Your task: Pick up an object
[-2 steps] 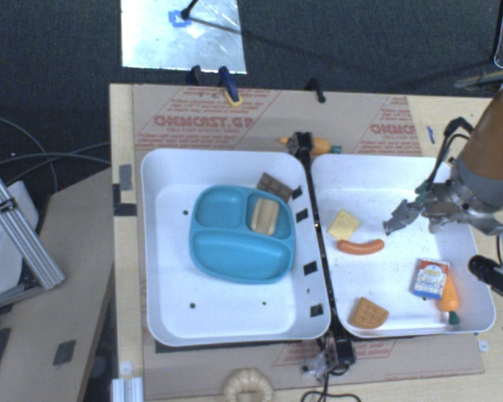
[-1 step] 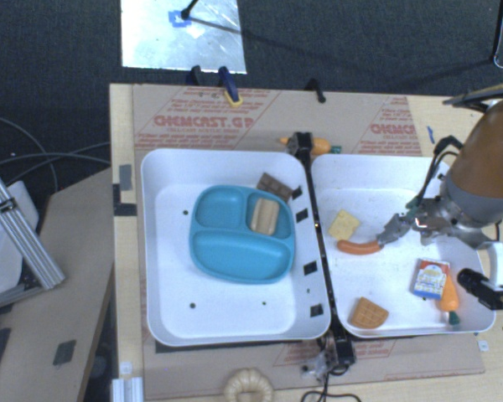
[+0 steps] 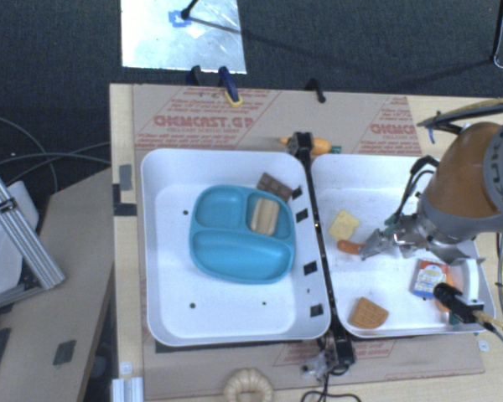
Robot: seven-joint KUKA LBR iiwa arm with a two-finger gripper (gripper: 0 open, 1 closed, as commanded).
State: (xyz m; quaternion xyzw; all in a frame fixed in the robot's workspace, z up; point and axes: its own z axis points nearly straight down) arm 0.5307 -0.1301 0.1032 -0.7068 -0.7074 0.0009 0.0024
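Hand (image 3: pixel 370 246) hovers by flat yellow cheese square (image 3: pixel 344 224).

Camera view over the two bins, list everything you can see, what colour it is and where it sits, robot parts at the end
left bin: one, white, left half of the bench
right bin: one, white, beside the left bin
divided plate: one, blue, middle of the left bin
tan block: one, in the plate's upper right compartment
brown piece: one, in the left bin just above the plate
yellow piece: one, left part of the right bin
orange stick: one, just below the yellow piece
waffle-like piece: one, tan-orange, lower left of the right bin
small packet: one, blue, white and red, right side of the right bin
arm: one, grey with orange band, from the right
gripper: one, over the right bin, near the orange stick
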